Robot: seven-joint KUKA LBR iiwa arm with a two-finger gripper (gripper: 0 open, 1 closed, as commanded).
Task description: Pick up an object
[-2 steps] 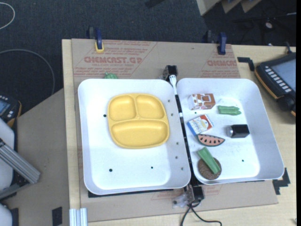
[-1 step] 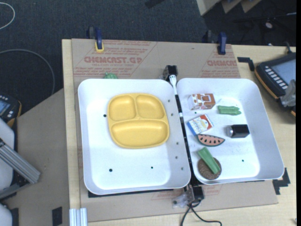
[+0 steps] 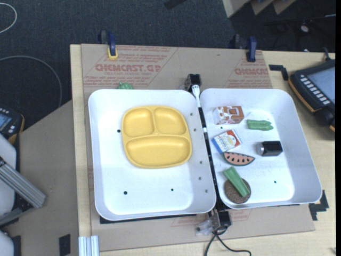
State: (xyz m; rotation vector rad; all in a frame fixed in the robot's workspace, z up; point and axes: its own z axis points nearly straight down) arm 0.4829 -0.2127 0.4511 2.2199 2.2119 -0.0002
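the left bin (image 3: pixel 106 185) holds a yellow divided plate (image 3: pixel 156 136) with three compartments, set toward the far half of the bin floor. nothing rests in its compartments.

the right bin (image 3: pixel 293 185) touches the left bin along a shared seam and carries every candidate object. at its far left lies a brown-and-white packet (image 3: pixel 228 114). just nearer the camera sits a small blue-and-white carton (image 3: pixel 227 140), tilted. nearer still lies a toy watermelon slice (image 3: pixel 238 158), then a green cucumber-like piece (image 3: pixel 236 180) resting across a brown round piece (image 3: pixel 236 191) at the near wall. further right, a green pod-shaped toy (image 3: pixel 259 125) lies well apart from the packet, and a black block (image 3: pixel 271 148) stands free on bare bin floor.

the state of the tool cannot be told from this view, and no object is lifted.

judged step: the pick is not yet begun; target selection and approach remain. the next move calls for a descent over the right bin. the black block and the green pod-shaped toy appear the cleanest targets, each with clearance around it. the stacked pair at the near wall probably risks a slipped or double grasp.
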